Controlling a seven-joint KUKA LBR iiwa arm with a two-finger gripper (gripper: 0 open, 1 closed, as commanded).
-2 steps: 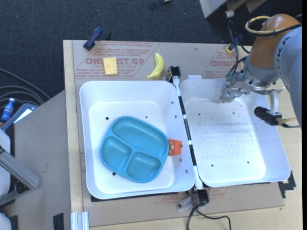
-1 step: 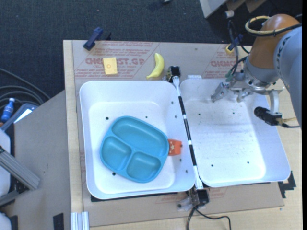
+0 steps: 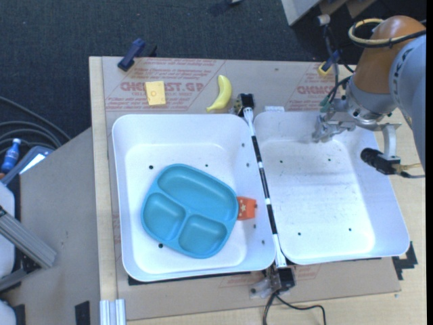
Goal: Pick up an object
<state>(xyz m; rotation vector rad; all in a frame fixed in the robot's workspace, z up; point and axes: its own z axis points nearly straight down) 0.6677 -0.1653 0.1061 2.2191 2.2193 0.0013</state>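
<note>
The grey two-finger gripper [image 3: 325, 131] hangs over the far edge of the right shallow white bin [image 3: 338, 242]; whether its fingers are apart or together I cannot tell. Left of that bin, the left white bin [image 3: 135, 141] holds a blue three-compartment plastic plate [image 3: 190, 210], which partly hides a small orange object [image 3: 246, 208]. A yellow banana [image 3: 220, 93] lies beyond the left bin.

Blue tray [image 3: 190, 210], yellow banana [image 3: 220, 93], white bins [image 3: 128, 181]
</note>
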